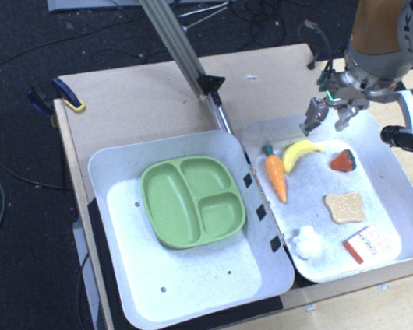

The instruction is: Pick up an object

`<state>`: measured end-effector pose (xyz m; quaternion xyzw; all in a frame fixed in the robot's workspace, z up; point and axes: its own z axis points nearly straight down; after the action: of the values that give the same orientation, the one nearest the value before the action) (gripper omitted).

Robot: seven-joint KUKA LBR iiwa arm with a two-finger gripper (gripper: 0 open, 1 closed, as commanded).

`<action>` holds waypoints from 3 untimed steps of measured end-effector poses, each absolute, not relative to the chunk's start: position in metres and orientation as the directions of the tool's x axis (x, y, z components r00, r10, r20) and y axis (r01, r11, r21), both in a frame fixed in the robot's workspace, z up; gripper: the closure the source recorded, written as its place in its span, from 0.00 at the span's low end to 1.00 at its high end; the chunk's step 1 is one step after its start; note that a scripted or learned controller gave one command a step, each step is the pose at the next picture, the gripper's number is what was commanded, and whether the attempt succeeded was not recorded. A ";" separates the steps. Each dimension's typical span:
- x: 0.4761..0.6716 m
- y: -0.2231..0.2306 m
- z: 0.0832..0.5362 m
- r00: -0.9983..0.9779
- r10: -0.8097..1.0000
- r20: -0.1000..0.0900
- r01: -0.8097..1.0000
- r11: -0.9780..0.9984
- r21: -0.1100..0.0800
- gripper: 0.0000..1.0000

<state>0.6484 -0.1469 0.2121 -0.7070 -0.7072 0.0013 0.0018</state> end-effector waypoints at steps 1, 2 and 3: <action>0.650 -0.147 0.214 -0.001 1.000 0.000 1.000 0.001 0.000 0.00; 0.655 -0.148 0.153 -0.002 1.000 0.000 1.000 0.002 -0.003 0.00; 0.655 -0.147 0.099 -0.002 1.000 0.000 1.000 0.002 -0.004 0.00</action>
<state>0.6546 -0.1469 0.0988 -0.7064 -0.7078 0.0014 0.0013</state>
